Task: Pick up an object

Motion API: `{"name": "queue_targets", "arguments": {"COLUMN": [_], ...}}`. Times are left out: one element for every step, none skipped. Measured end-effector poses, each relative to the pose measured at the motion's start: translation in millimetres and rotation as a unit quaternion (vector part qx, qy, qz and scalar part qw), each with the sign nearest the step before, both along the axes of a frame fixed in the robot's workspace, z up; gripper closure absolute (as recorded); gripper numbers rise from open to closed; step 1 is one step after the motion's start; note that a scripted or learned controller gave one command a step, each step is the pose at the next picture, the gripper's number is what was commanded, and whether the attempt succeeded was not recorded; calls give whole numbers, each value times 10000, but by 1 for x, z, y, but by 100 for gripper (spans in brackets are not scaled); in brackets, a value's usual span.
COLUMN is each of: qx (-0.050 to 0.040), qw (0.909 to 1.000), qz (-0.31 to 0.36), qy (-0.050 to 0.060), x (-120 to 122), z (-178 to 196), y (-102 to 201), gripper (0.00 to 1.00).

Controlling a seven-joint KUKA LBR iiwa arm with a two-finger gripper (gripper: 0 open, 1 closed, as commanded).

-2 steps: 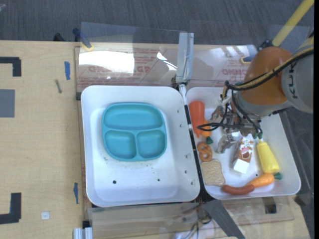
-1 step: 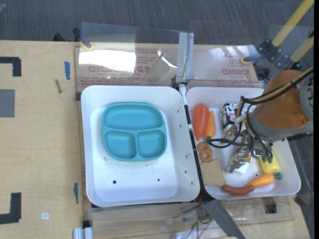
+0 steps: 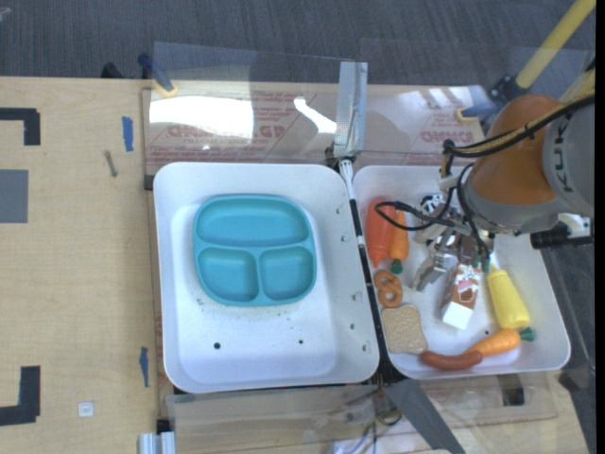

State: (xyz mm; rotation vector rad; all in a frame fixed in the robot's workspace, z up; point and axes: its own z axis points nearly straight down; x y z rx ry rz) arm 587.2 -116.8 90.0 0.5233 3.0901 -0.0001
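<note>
Camera view: the tool (image 3: 437, 270) hangs low in the right bin (image 3: 553, 296), where the toys crowd, its grip state indeterminable.

Grey arm with orange band (image 3: 515, 164) is seen reaching in from the right, wrist angled down and to the left. Gripper (image 3: 437, 270) is lowered, metal fingers (image 3: 427, 274) pointed down-left; their spread is not resolved.

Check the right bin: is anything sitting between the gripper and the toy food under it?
Nothing visible blocks it. The gripper hangs in the right bin among loose items: pretzel to its left, small carton to its right, yellow bottle beyond that.
</note>
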Motion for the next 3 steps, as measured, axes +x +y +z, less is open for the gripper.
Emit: {"name": "queue_targets", "arguments": {"qx": [-1, 0, 3], "qw": [9999, 9997, 9997], "qz": [101, -236, -212], "qy": [20, -5, 91], "x": [61, 11, 40], "z": [-2, -1, -3], "y": [14, 18, 21], "gripper": [0, 0, 0]}}
